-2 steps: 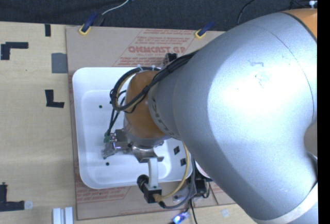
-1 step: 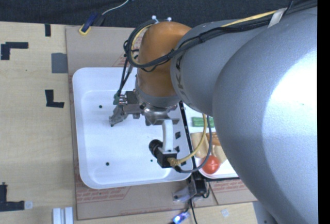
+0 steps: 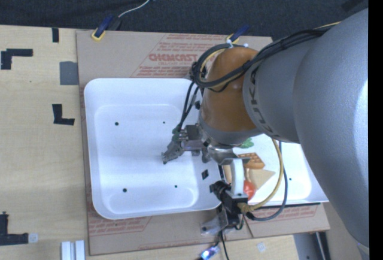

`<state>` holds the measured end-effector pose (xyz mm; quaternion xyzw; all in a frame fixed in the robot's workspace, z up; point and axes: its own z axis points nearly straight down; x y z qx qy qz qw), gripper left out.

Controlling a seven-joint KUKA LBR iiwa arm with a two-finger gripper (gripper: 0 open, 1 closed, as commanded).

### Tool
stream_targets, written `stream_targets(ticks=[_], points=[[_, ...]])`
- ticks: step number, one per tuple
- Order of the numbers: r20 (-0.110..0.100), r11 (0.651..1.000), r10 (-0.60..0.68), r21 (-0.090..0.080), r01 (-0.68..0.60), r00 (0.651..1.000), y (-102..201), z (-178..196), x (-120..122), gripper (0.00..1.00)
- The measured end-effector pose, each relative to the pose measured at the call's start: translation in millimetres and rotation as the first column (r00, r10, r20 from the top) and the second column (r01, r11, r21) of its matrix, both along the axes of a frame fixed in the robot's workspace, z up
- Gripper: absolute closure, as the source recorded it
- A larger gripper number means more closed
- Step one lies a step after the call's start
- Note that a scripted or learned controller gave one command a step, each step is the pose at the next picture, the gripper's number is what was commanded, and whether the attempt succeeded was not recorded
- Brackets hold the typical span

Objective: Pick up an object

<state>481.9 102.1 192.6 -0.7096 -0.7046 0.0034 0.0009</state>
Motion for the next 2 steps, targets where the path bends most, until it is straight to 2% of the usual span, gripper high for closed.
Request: stream_targets(ticks=[1, 2], points=[[0.02, 1.0, 0.014, 0.008, -0.014, 1.0, 42, 139, 22, 0.0], [0.023, 1.0, 0.014, 0.01, -0.014, 1.0, 84, 285, 52, 0.0]])
